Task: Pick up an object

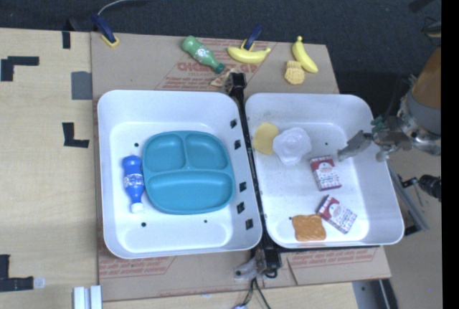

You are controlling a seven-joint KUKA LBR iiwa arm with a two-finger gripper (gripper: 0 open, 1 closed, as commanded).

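Your gripper (356, 145) hangs over the right bin's (358, 110) far right side; you cannot tell its state. Nearest it lies a small red-and-white carton (325, 173), its print too small to read, with a matching second carton (336, 214) below.

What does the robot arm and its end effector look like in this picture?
At the right edge, the arm shows a grey rounded body with an orange patch above it. Its end effector is a cluster of grey and dark metal parts, with one slim grey finger reaching left over the right white bin's rim. No markings are legible.
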